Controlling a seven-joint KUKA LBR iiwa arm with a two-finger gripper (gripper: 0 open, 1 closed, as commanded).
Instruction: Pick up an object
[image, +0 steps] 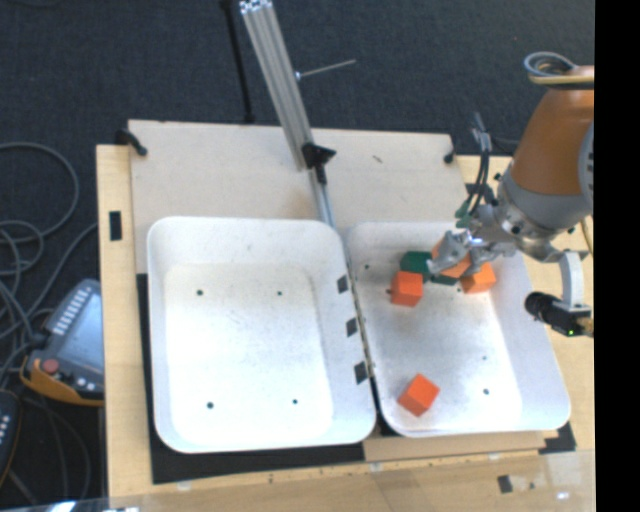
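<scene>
The right bin (520, 390) holds three orange blocks and a green block. One orange block (407, 288) lies near the bin's back left, with the green block (414, 263) just behind it. A second orange block (479, 279) sits at the back right. The third orange block (419, 394) rests near the front left. My gripper (452, 254) hangs low over the back of this bin, between the green block and the back-right orange block, partly covering both. The arm's wrist hides what lies directly under it.
The left bin (250, 330) stands beside the right one. A slanted metal rail (290, 100) rises behind the bins. Cables and a handheld pendant (70, 340) lie off the bench at the left.
</scene>
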